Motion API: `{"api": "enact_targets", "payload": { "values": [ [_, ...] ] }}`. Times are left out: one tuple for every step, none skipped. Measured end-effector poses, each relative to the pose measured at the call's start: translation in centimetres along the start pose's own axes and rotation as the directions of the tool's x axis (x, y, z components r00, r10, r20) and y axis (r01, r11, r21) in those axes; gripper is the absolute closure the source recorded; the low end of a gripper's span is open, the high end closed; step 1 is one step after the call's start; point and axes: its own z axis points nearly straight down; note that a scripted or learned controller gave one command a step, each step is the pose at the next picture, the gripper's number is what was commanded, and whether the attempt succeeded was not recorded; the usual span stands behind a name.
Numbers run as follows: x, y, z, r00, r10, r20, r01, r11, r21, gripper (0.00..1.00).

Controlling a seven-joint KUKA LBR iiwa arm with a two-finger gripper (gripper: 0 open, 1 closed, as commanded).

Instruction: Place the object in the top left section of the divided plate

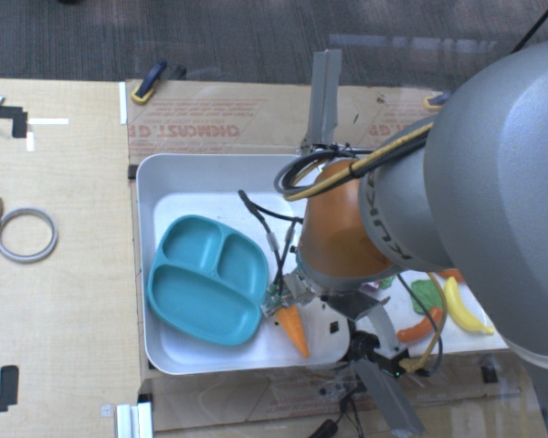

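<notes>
One carrot (295,329) beside teal divided plate (210,279); jaws' state hidden, cannot tell.

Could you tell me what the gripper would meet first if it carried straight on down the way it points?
Probably the orange carrot just below the gripper, lying on the white bin floor beside the teal divided plate; depth is unclear.

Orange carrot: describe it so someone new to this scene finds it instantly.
Start at the shallow white bin holding the teal three-section divided plate. Just off the plate's lower right edge, below the arm's orange band, lies the small orange cone-shaped carrot with a bit of green at its top, pointing down the view. It is the one orange piece beside the plate; the banana-shaped yellow toy lies farther right.
</notes>
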Motion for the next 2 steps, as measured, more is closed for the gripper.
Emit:
{"api": "enact_targets", "payload": {
  "values": [
    [-0.6,2.7,-14.6,0.976,-0.216,-0.001,0.216,0.976,0.001,1.0],
    [5.3,3.0,-3.8,0.967,-0.254,-0.003,0.254,0.967,0.005,1.0]
  ]
}}
